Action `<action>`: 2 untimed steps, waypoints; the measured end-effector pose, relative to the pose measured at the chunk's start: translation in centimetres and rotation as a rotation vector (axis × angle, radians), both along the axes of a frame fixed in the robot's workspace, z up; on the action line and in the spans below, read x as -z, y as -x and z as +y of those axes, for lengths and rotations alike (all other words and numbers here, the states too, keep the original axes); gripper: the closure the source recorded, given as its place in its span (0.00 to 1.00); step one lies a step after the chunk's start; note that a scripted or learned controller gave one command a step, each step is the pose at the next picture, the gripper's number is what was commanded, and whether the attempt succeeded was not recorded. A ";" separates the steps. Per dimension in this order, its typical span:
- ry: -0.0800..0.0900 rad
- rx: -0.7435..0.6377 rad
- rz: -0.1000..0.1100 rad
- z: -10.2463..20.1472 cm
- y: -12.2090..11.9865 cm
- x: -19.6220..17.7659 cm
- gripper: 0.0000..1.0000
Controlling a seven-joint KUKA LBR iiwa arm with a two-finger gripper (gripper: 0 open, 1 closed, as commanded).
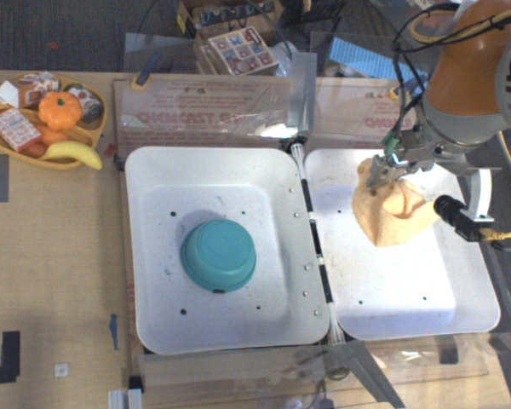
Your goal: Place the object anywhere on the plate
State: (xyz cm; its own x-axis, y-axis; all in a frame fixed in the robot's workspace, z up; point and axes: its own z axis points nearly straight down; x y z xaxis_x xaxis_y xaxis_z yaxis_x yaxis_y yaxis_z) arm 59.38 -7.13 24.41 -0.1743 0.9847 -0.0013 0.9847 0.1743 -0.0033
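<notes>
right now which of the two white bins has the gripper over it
The right bin: the gripper is at the tan object there. The left bin holds the teal plate.

I am making out almost no writing from here. Faint reddish lettering is running across the clear plastic sheet lying at the far edge of the left bin, but it is too washed out by glare for me to read.
</notes>
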 end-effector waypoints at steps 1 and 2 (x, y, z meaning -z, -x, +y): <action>-0.001 -0.006 0.001 0.3 -0.1 2.1 1.00; -0.001 -0.408 -0.005 4.9 -2.2 1.3 1.00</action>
State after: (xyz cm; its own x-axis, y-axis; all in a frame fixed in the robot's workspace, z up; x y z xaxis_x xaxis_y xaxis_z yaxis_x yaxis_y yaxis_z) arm 61.57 -2.24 23.13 -0.5510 0.8345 -0.0020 0.8345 0.5510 0.0020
